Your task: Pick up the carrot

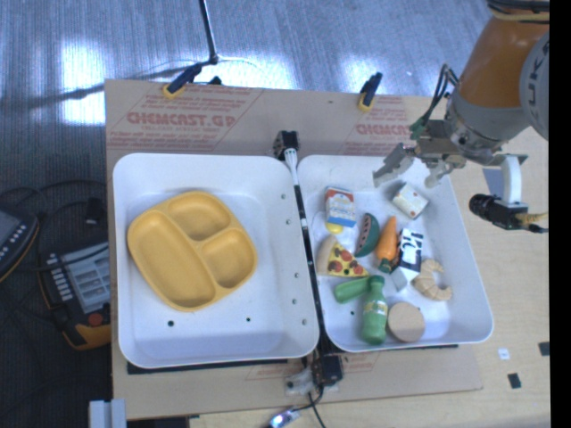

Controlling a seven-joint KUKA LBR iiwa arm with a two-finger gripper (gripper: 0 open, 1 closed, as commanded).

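While the green plastic bottle (374, 308) lies at the near side of the right white bin (473, 266), the small orange toy carrot (387, 242) rests mid-bin, and beyond it the gripper (414, 168) hovers spread open, holding nothing

On the surface (134, 132) we see 2 shallow white plastic bins side by side. The left bin (143, 328) holds a yellow 3-compartment plate (191, 249). In the right bin (468, 266), the orange toy carrot (387, 242) lies between the watermelon slice (368, 235) and a black-and-white carton (410, 249).
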